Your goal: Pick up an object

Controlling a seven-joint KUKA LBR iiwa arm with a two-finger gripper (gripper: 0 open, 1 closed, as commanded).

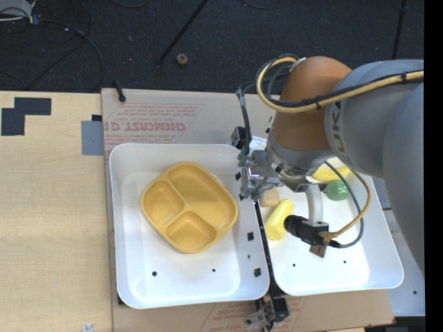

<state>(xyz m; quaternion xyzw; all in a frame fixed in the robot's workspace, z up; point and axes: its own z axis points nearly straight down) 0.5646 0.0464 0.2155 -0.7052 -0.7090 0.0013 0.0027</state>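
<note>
Yellow plastic is showing in both bins: a small yellow block is lying in the right bin near its left wall, with a tan cube touching its upper end and a green ball sitting toward the far edge. The gripper is hanging over the divide between the bins; whether the jaws are parted is not something I can tell. A divided yellow tray is resting in the middle of the left bin. Red mirrored lettering on the cardboard sheet behind the bins is not sharp enough for reading. Grey arm is covering the right bin's far corner.
</note>
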